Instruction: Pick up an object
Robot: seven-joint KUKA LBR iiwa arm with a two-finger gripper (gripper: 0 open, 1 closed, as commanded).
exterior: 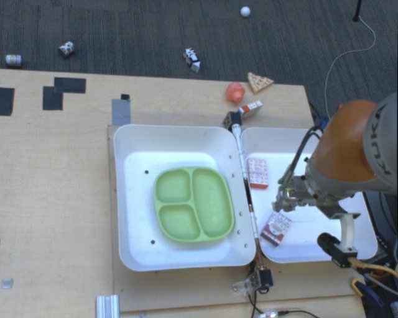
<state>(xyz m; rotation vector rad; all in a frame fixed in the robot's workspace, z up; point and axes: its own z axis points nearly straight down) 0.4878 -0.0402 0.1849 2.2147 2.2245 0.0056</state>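
Where the bench carries its two shallow white bins side by side, the left bin (127, 205) holds one thing: a light green divided plate (193, 204) with three compartments, lying flat near the middle. The right bin (311, 247) holds two small packets. One, a pink and white packet (257, 172), lies close to the divider between the bins, toward the far side. The other, a red and white packet (276, 227), lies nearer the front edge, tilted, a little apart from the first.

The single arm (349, 152), grey with its orange band, reaches in from the right over the right bin. Its gripper (285, 200) sits just above the red and white packet, between the two packets; whether the claw is spread or pressed together cannot be told from this angle, and no packet shows between its fingers.

Behind the bins, on the bench's far edge, lie one red ball (235, 92), one wedge-shaped toy slice (260, 81) and one small red and white tube (251, 108). On the dark floor beyond lie four small scattered items, one of them a white ball (245, 11).
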